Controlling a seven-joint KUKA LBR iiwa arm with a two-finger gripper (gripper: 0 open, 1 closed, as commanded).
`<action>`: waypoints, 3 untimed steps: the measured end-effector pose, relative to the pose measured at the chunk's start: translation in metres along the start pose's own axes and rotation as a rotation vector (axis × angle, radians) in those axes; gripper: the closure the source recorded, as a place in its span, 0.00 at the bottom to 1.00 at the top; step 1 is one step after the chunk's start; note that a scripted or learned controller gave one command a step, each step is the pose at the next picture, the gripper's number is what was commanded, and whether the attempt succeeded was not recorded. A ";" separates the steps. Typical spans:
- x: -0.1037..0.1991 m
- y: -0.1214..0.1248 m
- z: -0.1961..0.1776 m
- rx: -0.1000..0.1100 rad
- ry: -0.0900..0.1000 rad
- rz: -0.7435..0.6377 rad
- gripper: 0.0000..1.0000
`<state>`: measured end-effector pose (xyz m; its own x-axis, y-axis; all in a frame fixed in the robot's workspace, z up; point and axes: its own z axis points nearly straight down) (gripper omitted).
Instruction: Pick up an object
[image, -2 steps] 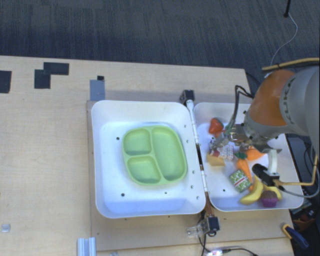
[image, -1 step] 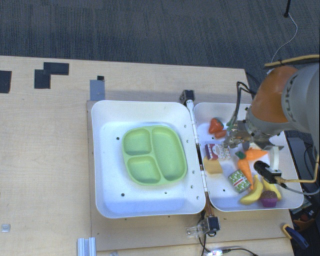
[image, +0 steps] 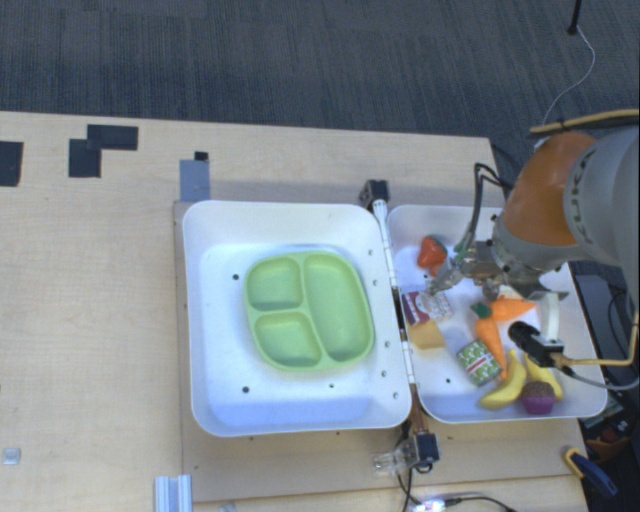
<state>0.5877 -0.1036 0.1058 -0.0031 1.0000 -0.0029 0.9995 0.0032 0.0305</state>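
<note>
The right bin (image: 570, 405) holds several toy foods: a red piece (image: 432, 251), an orange carrot (image: 503, 312), a yellow block (image: 427, 336), a green box (image: 478, 362), a banana (image: 510, 386) and a purple piece (image: 538, 400). A dark red and white packet (image: 411, 304) lies by the bin's left wall. My gripper (image: 438, 299) reaches in from the right and hangs low over the bin's left part, just above the yellow block and beside the packet. Whether it touches anything is unclear.
The left bin (image: 215, 300) carries a green divided plate (image: 305, 310). A ridge between the bins (image: 392, 290) runs just left of the gripper. The grey arm with its orange band (image: 545, 195) covers the right bin's far right side. Cables (image: 540, 350) lie over the carrot and banana.
</note>
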 end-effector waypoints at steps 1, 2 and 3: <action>0.001 0.002 -0.011 -0.004 0.001 -0.002 1.00; 0.001 0.002 -0.011 -0.004 0.001 -0.003 0.00; 0.009 -0.021 0.013 0.008 0.001 0.003 0.00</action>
<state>0.5669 -0.0948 0.0919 -0.0006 1.0000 -0.0013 0.9997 0.0006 0.0230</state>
